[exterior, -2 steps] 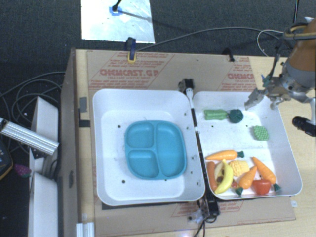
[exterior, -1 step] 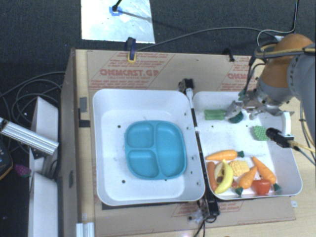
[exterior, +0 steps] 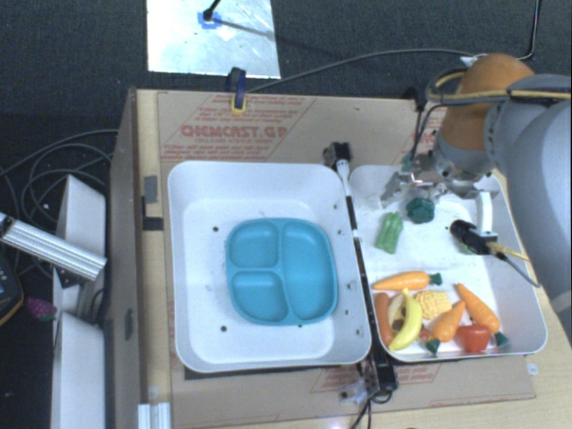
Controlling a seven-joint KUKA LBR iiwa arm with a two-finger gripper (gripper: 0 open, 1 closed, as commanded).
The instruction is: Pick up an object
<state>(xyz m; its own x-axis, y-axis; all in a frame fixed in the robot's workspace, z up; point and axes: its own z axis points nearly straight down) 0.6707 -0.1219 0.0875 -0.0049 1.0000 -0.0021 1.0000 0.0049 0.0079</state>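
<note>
From the camera view, the grey arm reached in from the right, and its tool hung over the far end of the right bin. Spread or pressed together? That could not be told from this angle. Just on the tool's near side sat a dark teal round toy on the bin floor, close under it, with nothing seen gripping it. A green toy cucumber lay just left of that, near the bin's left wall. At the near end a pile crowded together: a carrot, a banana, a corn cob and a red pepper. In the left bin, a blue divided plate lay flat in the middle. Both bins sat on the cardboard-covered surface.
</note>
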